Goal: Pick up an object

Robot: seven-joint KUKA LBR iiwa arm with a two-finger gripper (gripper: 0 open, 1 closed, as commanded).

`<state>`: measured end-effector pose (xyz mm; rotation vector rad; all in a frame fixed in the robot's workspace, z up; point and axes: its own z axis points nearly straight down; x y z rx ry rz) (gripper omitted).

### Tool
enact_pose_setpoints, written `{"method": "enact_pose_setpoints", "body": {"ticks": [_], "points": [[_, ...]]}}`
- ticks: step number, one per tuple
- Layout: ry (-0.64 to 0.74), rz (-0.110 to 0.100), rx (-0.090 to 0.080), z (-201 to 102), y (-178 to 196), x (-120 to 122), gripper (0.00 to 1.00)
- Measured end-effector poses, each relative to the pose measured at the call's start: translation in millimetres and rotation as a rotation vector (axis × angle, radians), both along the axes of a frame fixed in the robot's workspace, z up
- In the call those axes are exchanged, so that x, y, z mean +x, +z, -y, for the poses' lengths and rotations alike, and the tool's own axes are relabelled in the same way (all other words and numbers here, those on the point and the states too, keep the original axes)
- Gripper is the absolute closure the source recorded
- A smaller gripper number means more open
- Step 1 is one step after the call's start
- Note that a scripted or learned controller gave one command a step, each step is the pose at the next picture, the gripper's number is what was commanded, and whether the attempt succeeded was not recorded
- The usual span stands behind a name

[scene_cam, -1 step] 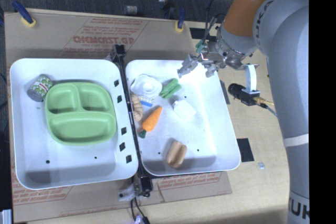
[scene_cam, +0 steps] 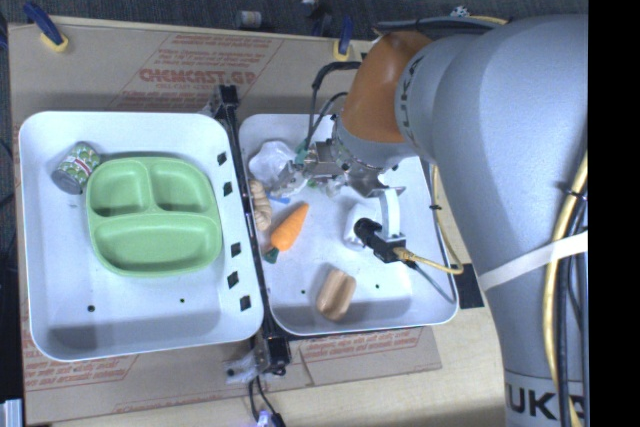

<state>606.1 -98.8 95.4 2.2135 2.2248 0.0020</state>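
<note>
Evidently the claw is low inside the shallow white plastic bin on the arm's side of the counter. Its tip is buried against a crumpled white-and-clear wrapper. Whether the claw is released, clenched or grasping something cannot be told, because the wrist hides it from above.

The likeliest candidate for the pick is that wrapper, touching or just beside the tip on the side away from the arm.

The risks, as I judge them:
- The wrapper is soft, so it may fold and slip out as the arm rises.
- It lies close to the bin wall, which could block a clean closing.
- A pale knobbly beige piece just beside the wrapper could get dragged along.

This bin also holds an orange carrot near the claw, and a tan rounded cylinder further off, near the bin's rim.

The second white bin, well apart from the claw, holds a green divided plastic plate. A small green-labelled tin can lies just beside the plate's far corner.
</note>
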Motion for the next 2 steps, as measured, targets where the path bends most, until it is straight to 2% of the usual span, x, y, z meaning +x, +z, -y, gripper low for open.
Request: {"method": "enact_pose_setpoints", "body": {"ticks": [1,2], "points": [[0.005,0.002,0.002,-2,11,2,1.0],[0.001,-0.004,0.002,-28,97,-66,1.0]]}}
